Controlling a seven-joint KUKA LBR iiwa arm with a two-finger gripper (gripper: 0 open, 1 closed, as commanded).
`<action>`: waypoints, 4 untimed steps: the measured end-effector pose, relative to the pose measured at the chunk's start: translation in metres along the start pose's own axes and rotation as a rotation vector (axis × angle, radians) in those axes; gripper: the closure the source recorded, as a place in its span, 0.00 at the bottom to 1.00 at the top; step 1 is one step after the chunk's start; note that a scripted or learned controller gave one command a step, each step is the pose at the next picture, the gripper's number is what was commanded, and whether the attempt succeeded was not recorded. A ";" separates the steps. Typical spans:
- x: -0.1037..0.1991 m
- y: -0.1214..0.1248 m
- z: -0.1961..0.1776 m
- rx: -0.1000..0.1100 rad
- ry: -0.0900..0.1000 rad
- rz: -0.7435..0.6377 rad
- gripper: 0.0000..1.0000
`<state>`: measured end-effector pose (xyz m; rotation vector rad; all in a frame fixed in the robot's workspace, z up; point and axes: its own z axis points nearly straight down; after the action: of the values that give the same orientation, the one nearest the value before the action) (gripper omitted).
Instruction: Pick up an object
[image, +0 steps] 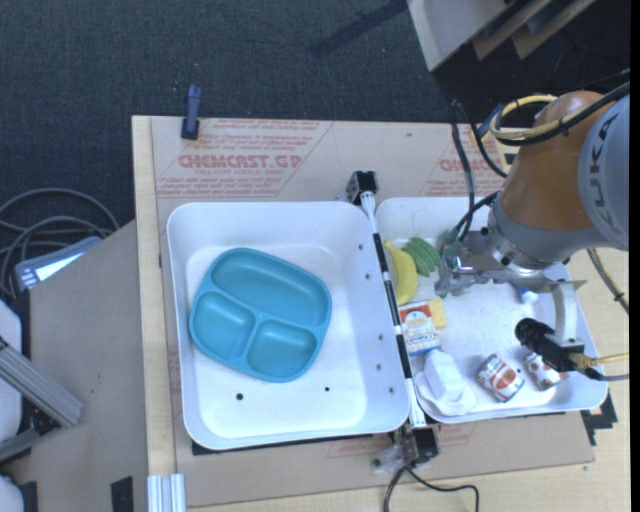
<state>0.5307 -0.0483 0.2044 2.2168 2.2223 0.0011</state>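
In the right bin (500, 305) lie a yellow banana (402, 271), a green leafy piece (424, 254), a small red-and-white carton (420, 326), a white cup (444, 384) on its side and two small cans (498, 377) (543, 372). My gripper (453, 268) hangs low over the bin's far left part, just right of the green piece and the banana. The grey wrist and orange band hide what lies below them.
The left bin (200, 240) holds a blue divided plate (260, 314). A black clamp (361, 184) sits at the far end of the ridge between the bins. The bins rest on a cardboard sheet (250, 160).
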 end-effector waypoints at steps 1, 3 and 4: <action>0.000 0.001 -0.010 -0.002 -0.001 -0.001 1.00; -0.046 0.004 0.070 0.002 0.001 0.003 1.00; -0.046 0.005 0.060 0.000 0.000 0.002 1.00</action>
<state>0.5355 -0.0947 0.1447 2.2192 2.2199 0.0005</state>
